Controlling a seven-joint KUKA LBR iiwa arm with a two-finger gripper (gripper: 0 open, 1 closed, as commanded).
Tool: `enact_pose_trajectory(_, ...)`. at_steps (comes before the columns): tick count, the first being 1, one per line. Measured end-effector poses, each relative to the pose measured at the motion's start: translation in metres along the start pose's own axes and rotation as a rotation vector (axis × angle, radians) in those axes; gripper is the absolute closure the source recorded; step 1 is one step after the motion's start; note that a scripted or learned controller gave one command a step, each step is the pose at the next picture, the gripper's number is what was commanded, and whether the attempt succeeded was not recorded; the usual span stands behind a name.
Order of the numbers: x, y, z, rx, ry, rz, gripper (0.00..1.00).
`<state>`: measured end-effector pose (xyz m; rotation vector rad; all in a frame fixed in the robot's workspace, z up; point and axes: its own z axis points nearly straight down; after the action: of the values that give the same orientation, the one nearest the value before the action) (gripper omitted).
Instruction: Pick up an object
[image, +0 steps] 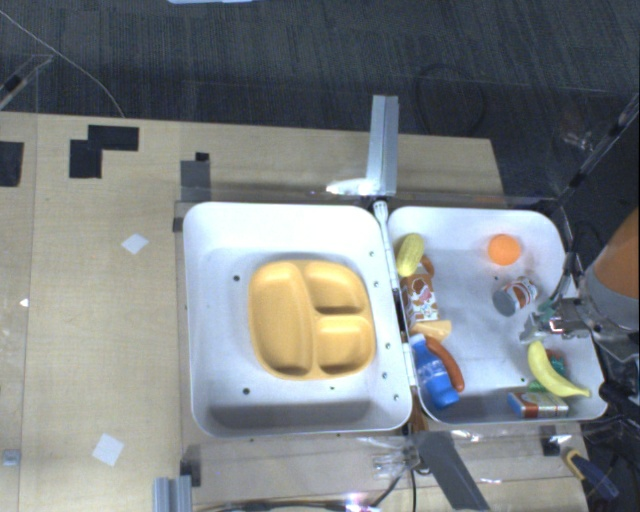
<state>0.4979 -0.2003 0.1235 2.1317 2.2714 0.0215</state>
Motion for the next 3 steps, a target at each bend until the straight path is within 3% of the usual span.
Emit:
enact_pose_trajectory(1, 0.0, 0.002, -0.011, -0.005, -0.002, -0.007, 1.0)
enact_pose_trajectory(2, 0.01, -0.008, 0.033, 0.017, 0.006, 0.048, 1.0)
enact_pose_trajectory(3, 0.01, -0.005, 0.021, 0.012, 0.004, 0.042, 1.0)
